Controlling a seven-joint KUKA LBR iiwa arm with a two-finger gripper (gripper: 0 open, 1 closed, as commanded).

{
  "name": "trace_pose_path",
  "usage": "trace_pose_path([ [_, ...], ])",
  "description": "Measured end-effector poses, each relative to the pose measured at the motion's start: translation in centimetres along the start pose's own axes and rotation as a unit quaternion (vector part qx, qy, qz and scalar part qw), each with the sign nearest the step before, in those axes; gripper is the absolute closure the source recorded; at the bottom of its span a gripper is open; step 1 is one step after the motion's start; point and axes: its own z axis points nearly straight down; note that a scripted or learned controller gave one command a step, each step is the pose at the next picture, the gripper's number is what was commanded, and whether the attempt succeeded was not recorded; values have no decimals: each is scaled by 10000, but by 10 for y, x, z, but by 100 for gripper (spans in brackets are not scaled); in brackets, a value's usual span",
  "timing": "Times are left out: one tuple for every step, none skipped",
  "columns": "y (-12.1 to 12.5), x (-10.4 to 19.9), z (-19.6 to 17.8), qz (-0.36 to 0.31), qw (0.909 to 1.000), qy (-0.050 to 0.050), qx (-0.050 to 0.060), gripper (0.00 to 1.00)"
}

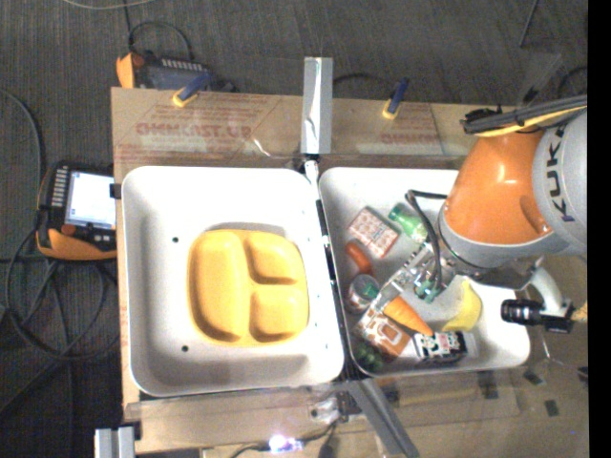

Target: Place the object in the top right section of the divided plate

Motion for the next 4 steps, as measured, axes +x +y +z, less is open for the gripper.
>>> trace_pose_path([
  [50, 61, -32, -561, 9984, -4, 1, 100],
  [52, 61, -41, -568, 9984, -5, -2, 100],
  [70, 84, -18, 381, 9993, 9, 20, 100],
  [71, 84, -26, 379, 9993, 11, 25, 100],
])
